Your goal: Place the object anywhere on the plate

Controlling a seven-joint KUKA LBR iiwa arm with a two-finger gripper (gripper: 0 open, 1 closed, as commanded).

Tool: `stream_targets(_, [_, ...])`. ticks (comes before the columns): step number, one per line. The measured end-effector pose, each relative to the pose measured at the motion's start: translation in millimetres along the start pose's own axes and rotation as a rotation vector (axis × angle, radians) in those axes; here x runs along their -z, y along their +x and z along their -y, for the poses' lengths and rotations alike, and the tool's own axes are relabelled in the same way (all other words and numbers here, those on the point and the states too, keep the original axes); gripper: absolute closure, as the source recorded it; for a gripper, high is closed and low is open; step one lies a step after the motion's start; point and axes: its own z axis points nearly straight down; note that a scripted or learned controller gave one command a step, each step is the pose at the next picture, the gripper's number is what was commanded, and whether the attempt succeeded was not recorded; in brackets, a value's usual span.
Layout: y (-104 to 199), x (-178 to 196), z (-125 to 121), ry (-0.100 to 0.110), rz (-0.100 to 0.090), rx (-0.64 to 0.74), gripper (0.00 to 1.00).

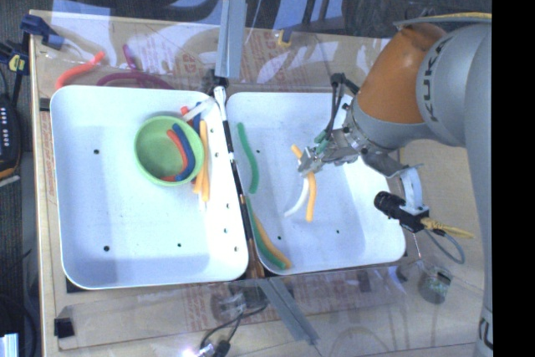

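Note:
A green plate (159,148) sits in the left bin (100,205), with a red and a blue curved strip (179,148) lying on it. An orange stick (203,167) leans along the plate's right rim. In the right bin (368,221), my gripper (311,162) hangs low over the middle, right above the top end of an orange stick (311,198). A short orange piece (296,151) lies just left of the gripper. A white curved strip (296,204) rests beside the long orange stick.
A green curved strip (248,156) lies along the right bin's left side. A green and yellow strip (268,244) runs into its lower left corner. The arm's orange band (399,75) and grey body cover the bin's right side. Cables lie at the bench's right edge.

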Motion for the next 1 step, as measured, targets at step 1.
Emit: stream_targets(1, [0.0,0.1,-0.1,0.0,0.0,0.0,0.0])
